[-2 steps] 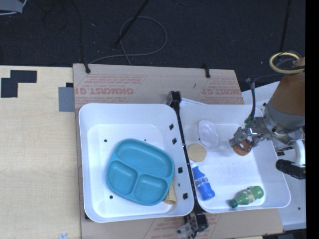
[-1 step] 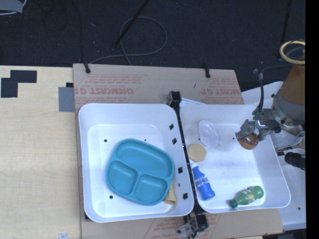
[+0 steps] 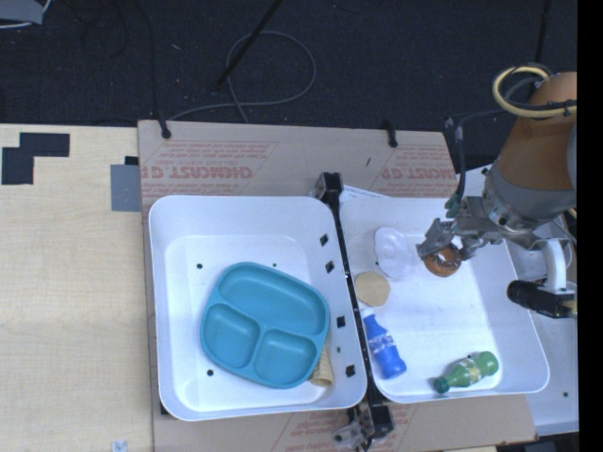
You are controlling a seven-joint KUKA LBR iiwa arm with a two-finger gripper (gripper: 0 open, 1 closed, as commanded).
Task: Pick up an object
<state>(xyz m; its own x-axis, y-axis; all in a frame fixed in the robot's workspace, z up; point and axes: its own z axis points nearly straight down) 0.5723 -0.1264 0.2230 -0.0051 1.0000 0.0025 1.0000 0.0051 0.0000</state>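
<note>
the claw (image 3: 443,249) sat low over the upper part of the right bin (image 3: 513,347), right on top of a small brown round object (image 3: 442,263); whether it was spread or closed, and whether anything sat in its grip, could not be told from this slanted view. that brown piece seemed the likely target, lying just beside a clear crumpled plastic item (image 3: 392,250). to do the grasp well, the claw probably needed to centre on the brown piece alone, drop straight, and lift slowly so the plastic neighbour was not dragged along. counted, the right bin held five things: one brown round object, one clear plastic item, one tan disc (image 3: 372,289), one blue bottle (image 3: 383,347) and one green bottle (image 3: 466,372). the left bin (image 3: 179,243) held one blue divided tray (image 3: 265,324), with one tan cone-like piece (image 3: 323,372) at its lower edge. two white bins stood side by side on the bench (image 3: 66,299).
</note>
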